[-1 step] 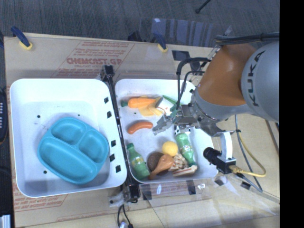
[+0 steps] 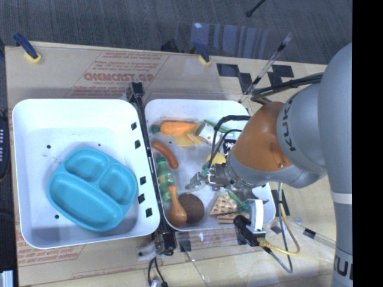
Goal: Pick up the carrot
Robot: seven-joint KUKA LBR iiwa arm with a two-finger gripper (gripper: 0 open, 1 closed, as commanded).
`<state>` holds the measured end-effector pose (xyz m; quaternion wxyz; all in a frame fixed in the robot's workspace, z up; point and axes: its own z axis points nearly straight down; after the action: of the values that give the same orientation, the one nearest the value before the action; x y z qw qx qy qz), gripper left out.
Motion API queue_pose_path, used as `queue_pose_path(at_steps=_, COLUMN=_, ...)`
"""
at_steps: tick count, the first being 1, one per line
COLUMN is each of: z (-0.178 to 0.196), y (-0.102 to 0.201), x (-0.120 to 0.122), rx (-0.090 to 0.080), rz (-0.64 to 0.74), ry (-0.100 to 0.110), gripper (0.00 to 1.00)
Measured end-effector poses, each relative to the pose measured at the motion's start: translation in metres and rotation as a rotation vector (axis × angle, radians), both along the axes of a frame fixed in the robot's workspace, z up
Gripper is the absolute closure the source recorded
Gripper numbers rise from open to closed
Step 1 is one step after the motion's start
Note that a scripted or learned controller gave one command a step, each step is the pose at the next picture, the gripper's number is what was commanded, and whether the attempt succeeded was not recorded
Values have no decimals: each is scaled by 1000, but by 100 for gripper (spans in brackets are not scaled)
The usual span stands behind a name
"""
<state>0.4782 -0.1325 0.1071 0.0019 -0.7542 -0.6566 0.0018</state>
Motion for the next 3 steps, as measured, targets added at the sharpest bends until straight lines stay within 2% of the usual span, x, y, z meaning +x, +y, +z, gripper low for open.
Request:
queue_pose_path(at_steps=1, z=-17, y=37, x=50, rx=1, rz=-383, ry=5, gripper=0)
queue_pose_path(at_steps=2, z=89, y=91, x=136, rx=1, rz=-366, ry=-4, gripper=0)
queue_pose_path(at_steps=3, z=-19, y=40, x=124, rx=-3, rz=-373, ry=10, gripper=0)
